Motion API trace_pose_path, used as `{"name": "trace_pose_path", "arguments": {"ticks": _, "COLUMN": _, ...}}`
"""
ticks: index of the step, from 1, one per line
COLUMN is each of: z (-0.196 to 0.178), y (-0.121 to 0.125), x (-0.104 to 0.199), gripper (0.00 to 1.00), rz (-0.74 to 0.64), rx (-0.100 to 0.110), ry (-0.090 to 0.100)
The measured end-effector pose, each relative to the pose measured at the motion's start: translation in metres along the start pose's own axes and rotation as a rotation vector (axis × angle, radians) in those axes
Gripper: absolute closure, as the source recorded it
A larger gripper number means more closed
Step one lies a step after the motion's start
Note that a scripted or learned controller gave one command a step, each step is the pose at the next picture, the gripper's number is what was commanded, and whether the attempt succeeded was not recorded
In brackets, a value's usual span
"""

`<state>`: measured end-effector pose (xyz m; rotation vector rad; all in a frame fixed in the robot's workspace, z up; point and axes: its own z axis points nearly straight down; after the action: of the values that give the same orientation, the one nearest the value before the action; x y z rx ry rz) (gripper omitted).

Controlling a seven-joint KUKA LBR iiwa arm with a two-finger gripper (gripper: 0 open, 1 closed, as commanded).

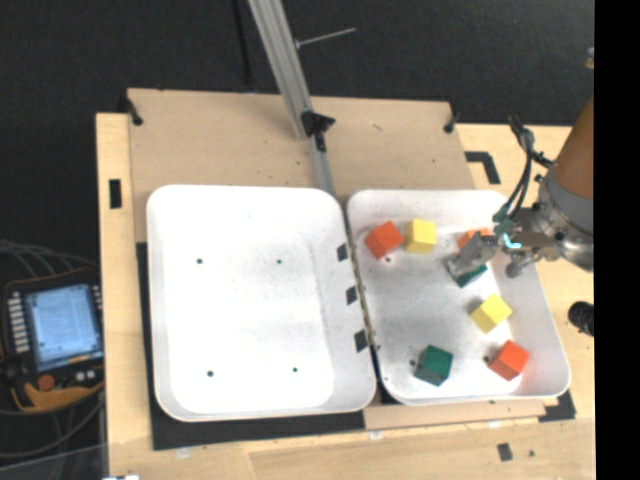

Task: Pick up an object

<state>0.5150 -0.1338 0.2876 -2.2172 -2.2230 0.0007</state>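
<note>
- Hovering low in the right bin [555, 368], the tool [478, 258] sits by an orange block [470, 238]; its opening can't be made out.
- Crowded teal block [468, 276] could get nudged, spoiling the grab.

We find no text, label, brand or number that we can read anywhere on the bench [280, 133] or on the two bins. The lit screen of the handheld pendant [55, 333], off the bench's left edge, shows pale lines, but they are too small and blurred for us to make out.
</note>
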Motion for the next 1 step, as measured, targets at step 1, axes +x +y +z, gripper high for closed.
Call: {"name": "trace_pose_path", "arguments": {"ticks": 1, "z": -0.0017, "y": 0.0006, "x": -0.0002, "gripper": 0.0, "rz": 0.002, "rx": -0.004, "ry": -0.001}}
